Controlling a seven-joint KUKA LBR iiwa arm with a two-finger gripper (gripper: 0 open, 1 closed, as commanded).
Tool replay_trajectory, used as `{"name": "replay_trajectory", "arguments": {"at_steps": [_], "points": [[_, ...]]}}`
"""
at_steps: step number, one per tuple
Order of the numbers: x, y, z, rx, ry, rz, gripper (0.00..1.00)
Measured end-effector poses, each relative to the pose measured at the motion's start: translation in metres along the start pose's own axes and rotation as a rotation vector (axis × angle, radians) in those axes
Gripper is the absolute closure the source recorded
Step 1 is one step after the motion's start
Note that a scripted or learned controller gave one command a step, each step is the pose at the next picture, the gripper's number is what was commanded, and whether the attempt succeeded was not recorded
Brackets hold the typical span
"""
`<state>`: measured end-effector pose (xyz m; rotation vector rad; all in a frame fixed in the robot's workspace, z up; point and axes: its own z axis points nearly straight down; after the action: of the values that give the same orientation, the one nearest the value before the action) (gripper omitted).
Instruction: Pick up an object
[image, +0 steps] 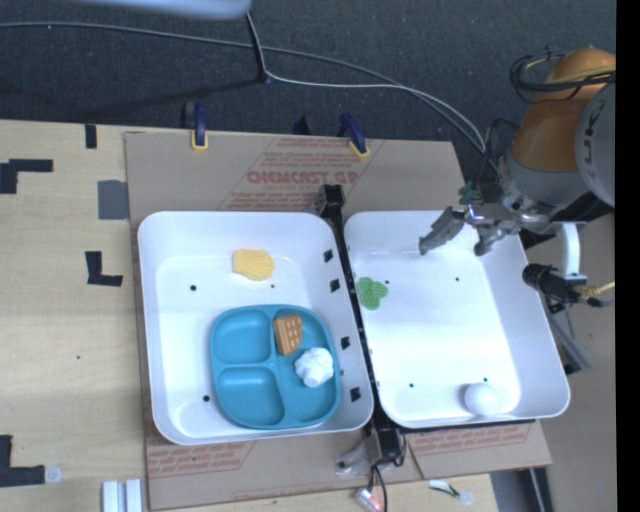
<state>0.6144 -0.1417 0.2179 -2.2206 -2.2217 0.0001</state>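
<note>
Hovering over the right bin's (520, 330) far edge, the pincer (462, 240) stands spread apart, holding nothing. The green toy (372, 293) near the divider looks light and soft; grip across its middle.

Red "CHEMCAST GP" on cardboard sheet (290, 172)

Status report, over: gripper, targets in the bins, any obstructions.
Gripper open, holding nothing, above right bin far edge. Right bin: green object by divider, white ball near corner. Left bin: blue tray, yellow piece. Nothing blocking.
</note>
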Motion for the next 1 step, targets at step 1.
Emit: {"name": "replay_trajectory", "arguments": {"at_steps": [1], "points": [[0.0307,-0.0539,0.0311,0.003,0.0,-0.001,0.0]]}}
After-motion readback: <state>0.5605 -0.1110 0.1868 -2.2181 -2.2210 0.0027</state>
